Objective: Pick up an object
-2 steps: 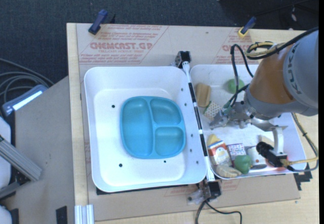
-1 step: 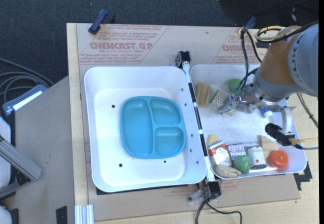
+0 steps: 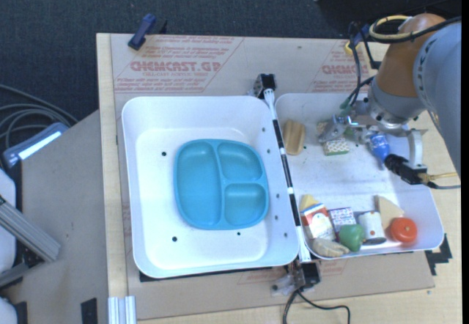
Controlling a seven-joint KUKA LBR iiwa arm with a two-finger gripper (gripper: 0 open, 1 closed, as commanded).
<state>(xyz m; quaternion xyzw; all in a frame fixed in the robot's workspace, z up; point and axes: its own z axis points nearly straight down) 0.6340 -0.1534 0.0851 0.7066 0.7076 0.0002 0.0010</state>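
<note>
Camera view: my gripper (image 3: 338, 132) sits in the right bin (image 3: 432, 201), near its far wall, over a small checkered-pattern piece (image 3: 336, 146). Can't tell how it's set or whether it has hold of anything. Just left of it, against the bin divider, a tan bread-like wedge (image 3: 294, 136). Well toward the near edge, a pile of toy food: red tomato (image 3: 402, 229), green rounded piece (image 3: 352, 236), pale cheese-like wedge (image 3: 387, 205), white cylinder (image 3: 372, 225), small printed boxes (image 3: 340, 217). Smooth plastic mostly. Left bin (image 3: 139, 139) holds a glossy blue divided plate (image 3: 220, 183), three compartments, rounded corners.
</note>
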